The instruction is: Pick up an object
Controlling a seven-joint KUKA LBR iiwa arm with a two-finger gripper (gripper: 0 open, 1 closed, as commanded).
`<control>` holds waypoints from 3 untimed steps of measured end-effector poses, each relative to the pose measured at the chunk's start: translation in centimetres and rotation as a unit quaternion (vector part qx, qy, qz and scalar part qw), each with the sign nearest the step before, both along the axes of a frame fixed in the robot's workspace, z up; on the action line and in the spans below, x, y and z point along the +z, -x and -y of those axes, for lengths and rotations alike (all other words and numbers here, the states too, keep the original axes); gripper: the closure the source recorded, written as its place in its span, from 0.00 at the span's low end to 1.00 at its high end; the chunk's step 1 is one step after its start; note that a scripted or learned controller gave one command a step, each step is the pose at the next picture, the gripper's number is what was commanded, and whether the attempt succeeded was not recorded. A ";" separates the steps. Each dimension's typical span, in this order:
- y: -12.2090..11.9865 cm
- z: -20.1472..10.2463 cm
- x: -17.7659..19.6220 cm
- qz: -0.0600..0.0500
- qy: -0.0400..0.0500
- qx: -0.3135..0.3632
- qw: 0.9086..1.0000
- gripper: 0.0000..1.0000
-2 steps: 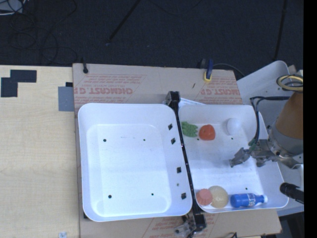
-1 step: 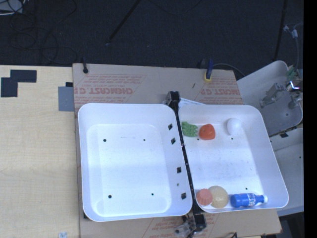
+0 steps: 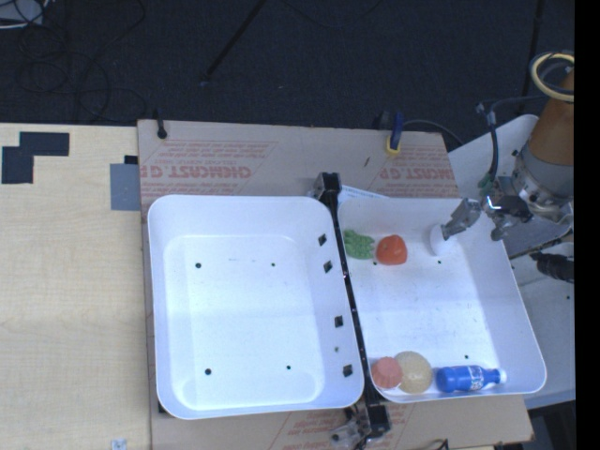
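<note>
From the camera above, the arm (image 3: 551,148) comes in at the right edge, its orange band above a grey metal wrist. The pincer (image 3: 478,216) hangs over the upper right rim of the right bin (image 3: 487,317); two thin grey fingers (image 3: 459,221) spread apart, and nothing sits between them, so it is open. Just beside the lower finger a small white rounded thing (image 3: 437,240) lies against the bin's wall; what it is cannot be told.

In the right bin, smooth white plastic with rounded corners, a crinkly green leafy thing (image 3: 358,244) touches a round red-orange ball (image 3: 392,249) near the top left. Along the bottom edge lie a pink round ball (image 3: 386,373), touching a pale yellow ball (image 3: 413,371), and beside them a glossy blue bottle (image 3: 467,379) on its side with a white cap pointing right.

The left bin (image 3: 178,251) has the same shallow moulded shape, with small dark dots on its floor. Both bins rest on brown printed cardboard (image 3: 244,162) over a pale wooden tabletop (image 3: 66,307).
</note>
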State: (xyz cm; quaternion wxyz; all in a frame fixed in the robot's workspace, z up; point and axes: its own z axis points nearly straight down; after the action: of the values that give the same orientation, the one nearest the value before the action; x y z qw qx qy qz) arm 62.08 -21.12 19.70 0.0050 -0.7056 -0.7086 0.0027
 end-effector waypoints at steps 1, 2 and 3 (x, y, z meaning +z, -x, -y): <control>-1.7 0.0 -9.5 0.001 0.000 0.000 1.000 0.00; -1.9 0.1 -7.8 0.004 0.002 0.001 1.000 1.00; -1.9 0.1 -7.8 0.004 0.002 0.001 1.000 0.00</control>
State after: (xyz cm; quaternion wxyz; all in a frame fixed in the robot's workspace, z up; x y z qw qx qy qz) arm 63.98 -21.17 11.88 0.0011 -0.7049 -0.7093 0.0010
